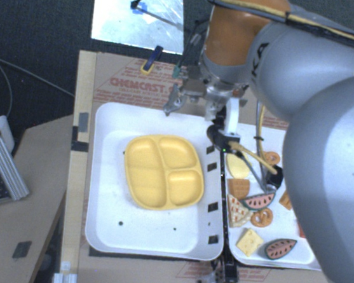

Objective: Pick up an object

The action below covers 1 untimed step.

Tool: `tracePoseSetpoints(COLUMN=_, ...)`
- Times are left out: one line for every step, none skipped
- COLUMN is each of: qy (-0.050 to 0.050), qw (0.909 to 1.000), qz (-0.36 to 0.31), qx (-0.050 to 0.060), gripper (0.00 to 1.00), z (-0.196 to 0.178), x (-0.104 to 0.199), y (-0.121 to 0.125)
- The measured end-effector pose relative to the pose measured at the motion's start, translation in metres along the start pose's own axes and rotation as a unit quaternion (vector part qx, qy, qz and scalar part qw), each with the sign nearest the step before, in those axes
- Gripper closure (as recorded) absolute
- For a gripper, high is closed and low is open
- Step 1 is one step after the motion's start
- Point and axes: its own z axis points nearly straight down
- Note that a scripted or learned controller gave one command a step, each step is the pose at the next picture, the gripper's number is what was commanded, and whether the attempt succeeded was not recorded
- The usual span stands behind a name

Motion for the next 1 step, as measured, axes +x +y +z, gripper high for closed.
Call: tracePoseSetpoints(qy=0.003, qw=0.9999, qz=-0.006, qx=-0.009, gripper=0.00, z=-0.0473, x=0.0641, y=-0.0044)
